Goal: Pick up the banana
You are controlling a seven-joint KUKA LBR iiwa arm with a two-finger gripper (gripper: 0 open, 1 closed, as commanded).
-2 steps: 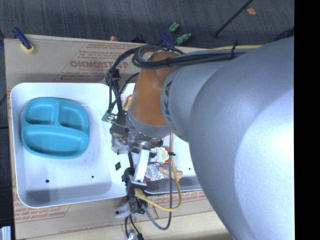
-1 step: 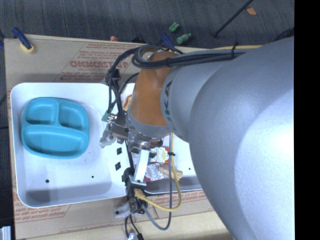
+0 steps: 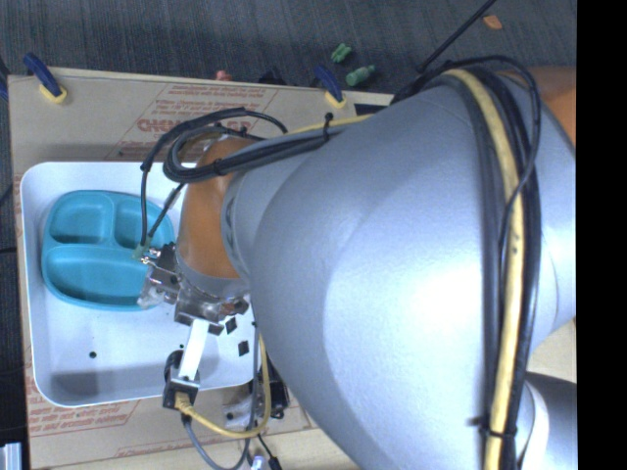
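My gripper is low inside the left white bin, at the right edge of a blue divided plate. It seems to touch or hover just over the plate's near right corner. The orange band of the wrist sits directly above it. The big grey arm fills the middle and right of the camera view and hides whatever lies beneath it, including the right bin.
The blue plate takes up the far left half of the left bin. Its near floor is bare white. Brown cardboard lies beneath the bins, held by blue clamps. Small green items lie on the dark floor beyond.
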